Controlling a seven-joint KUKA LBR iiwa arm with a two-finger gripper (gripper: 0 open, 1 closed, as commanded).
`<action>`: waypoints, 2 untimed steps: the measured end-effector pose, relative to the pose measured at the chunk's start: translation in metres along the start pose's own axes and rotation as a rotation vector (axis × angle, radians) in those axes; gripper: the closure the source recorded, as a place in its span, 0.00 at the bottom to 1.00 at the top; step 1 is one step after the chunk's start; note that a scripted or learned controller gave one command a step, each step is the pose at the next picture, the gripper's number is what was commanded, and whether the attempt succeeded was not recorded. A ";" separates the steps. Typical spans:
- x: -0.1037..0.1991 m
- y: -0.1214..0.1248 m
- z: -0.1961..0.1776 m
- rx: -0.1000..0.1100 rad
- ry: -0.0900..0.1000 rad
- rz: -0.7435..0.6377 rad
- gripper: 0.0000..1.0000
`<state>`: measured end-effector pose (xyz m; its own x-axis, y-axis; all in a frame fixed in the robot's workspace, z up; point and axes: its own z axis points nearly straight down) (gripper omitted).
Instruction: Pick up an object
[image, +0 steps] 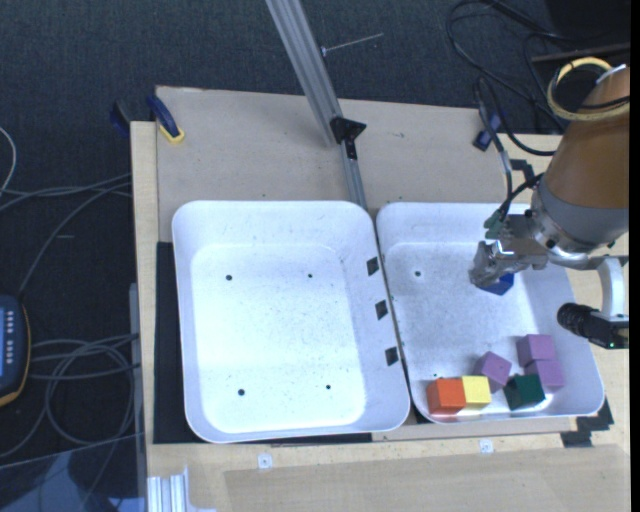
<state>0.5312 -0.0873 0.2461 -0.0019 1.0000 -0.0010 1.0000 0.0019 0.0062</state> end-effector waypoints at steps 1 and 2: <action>0.049 -0.002 0.006 0.008 0.004 -0.004 1.00; 0.098 0.008 0.015 0.007 0.003 -0.004 1.00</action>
<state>0.5390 0.0107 0.2310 -0.0063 1.0000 0.0021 1.0000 0.0063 -0.0009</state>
